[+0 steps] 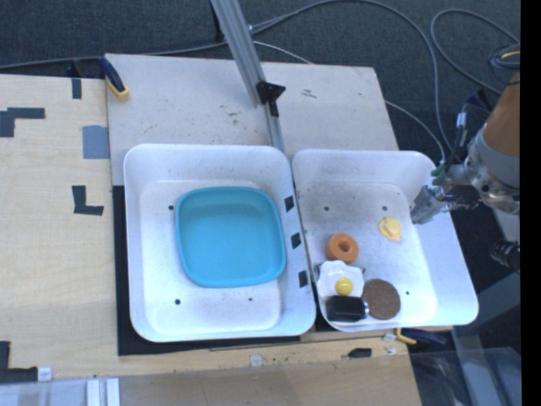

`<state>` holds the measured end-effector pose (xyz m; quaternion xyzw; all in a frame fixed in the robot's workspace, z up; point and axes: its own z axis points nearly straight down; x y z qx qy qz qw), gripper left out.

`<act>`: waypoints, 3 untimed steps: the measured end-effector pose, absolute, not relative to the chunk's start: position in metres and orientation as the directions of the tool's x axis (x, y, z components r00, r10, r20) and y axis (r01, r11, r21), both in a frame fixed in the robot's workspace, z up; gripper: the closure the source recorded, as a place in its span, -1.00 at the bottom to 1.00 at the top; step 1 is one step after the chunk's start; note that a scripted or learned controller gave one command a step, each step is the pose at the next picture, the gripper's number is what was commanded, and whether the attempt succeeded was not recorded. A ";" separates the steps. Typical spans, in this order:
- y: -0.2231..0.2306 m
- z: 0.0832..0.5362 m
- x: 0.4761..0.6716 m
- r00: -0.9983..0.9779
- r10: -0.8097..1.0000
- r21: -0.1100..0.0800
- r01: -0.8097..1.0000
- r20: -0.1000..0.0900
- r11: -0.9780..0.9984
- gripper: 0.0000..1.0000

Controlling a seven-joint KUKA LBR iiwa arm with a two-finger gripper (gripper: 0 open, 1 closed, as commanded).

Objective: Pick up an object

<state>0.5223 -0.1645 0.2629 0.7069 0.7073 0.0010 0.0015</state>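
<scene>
Though label-free, donut [342, 247] sits beside fried egg [340, 278]; jaws [420, 209] apart.

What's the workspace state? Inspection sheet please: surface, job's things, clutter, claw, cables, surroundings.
Surface: two white bins, left bin, right bin, on a speckled board.
Job's things: right bin holds orange ring, yellow piece, fried egg toy, brown disc, black item.
Clutter: blue tray in left bin.
Claw: claw at right bin's right rim, apart from all items.
Cables: loops on dark floor.
Surroundings: metal pole, wooden bench.
</scene>
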 end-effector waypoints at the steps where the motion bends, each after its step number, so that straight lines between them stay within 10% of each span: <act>1: -0.118 0.251 0.534 -0.004 1.000 -0.001 1.000 0.001 0.004 1.00; 3: -0.024 0.257 0.573 -0.005 1.000 0.000 1.000 0.001 0.005 1.00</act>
